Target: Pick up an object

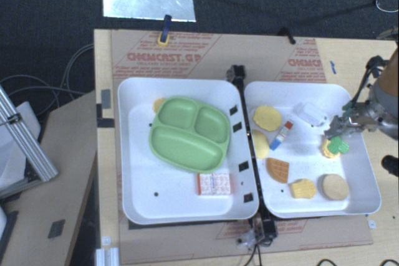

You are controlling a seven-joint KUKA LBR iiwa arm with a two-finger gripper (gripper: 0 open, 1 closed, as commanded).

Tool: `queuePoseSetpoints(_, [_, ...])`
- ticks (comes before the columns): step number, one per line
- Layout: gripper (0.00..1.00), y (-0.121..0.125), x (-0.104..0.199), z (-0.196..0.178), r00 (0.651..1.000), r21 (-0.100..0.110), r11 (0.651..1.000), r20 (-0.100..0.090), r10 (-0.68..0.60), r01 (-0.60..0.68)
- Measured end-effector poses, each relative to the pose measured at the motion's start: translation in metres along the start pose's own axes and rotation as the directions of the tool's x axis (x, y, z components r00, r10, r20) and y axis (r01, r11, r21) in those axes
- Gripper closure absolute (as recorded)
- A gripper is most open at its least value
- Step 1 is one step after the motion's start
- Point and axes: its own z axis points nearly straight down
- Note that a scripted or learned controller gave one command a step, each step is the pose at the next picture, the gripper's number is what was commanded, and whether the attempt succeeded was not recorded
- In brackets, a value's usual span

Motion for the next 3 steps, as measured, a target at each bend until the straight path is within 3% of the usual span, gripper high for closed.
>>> queuePoseSetpoints(1, [1.0, 0.001, 0.0, -0.025, 1.0, 0.002, 1.0, -0.001, 0.0, 0.0])
queuePoseSetpoints(3, [1.0, 0.049, 0.091, -0.04, 1.0, 0.001, 1.0, -0.003, -0.006, 0.006])
